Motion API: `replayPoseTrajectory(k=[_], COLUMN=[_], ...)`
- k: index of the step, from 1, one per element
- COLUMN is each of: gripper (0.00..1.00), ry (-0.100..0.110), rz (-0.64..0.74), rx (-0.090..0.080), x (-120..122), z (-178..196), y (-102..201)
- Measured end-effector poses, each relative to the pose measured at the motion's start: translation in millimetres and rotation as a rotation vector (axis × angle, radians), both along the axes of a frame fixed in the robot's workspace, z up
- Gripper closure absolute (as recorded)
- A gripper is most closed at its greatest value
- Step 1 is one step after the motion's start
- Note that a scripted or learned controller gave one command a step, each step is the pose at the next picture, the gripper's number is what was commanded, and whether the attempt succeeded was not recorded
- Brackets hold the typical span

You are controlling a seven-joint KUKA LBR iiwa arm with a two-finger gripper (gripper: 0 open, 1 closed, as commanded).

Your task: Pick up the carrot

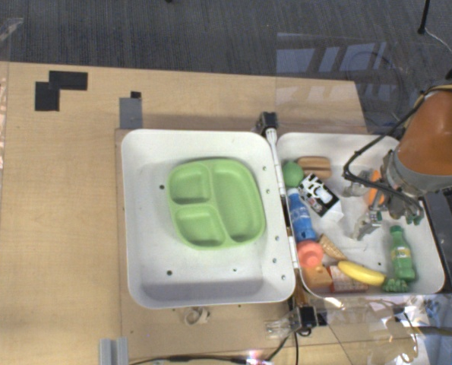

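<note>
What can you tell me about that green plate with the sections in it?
The green plate is a light lime tray of smooth, plastic-looking material, rounded at its corners and split into three compartments: two smaller ones on the view's left and one long one on its right. It lies flat, turned slightly askew, near the middle of the left white bin. Nothing sits in its compartments, and only the bin floor touches it.

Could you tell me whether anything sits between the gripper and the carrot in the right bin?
Nothing visible does. The gripper hangs just below the carrot, which lies partly under the arm's wrist. The green bottle stands off to one side.
</note>
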State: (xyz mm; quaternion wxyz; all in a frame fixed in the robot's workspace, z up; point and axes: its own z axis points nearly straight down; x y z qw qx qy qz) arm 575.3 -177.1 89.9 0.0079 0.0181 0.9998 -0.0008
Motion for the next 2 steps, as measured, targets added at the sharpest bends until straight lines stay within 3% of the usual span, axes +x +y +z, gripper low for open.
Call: replayPoseTrajectory(k=[1, 2], gripper=[0.0, 0.0], ry=[-0.001, -0.004], rz=[0.137, 0.315], rx=[-0.003, -0.009], x=[-24, -59], z=[0, 1], y=[-20, -4])
